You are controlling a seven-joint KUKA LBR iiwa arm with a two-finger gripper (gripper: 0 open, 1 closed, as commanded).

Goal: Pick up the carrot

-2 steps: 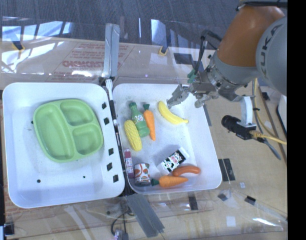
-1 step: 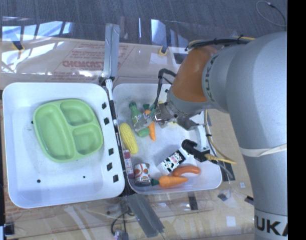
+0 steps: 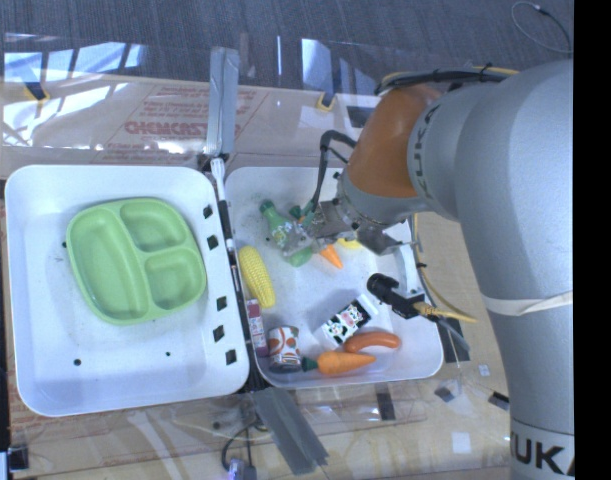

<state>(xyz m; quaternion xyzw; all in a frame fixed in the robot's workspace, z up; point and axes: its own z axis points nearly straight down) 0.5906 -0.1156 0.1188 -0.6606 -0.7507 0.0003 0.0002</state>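
Camera view is showing you the carrot (image 3: 345, 362) lying at the right bin's (image 3: 315, 313) near wall, probably light, rigid, slick plastic; grip mid-body, gripper (image 3: 310, 230) state indeterminable.

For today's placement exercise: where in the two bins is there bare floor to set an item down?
Left bin: a bare floor strip runs below the green plate and along its left wall. Right bin: one small patch between the corn and the milk carton; it is crowded near the tool and along the front wall by the carrot.
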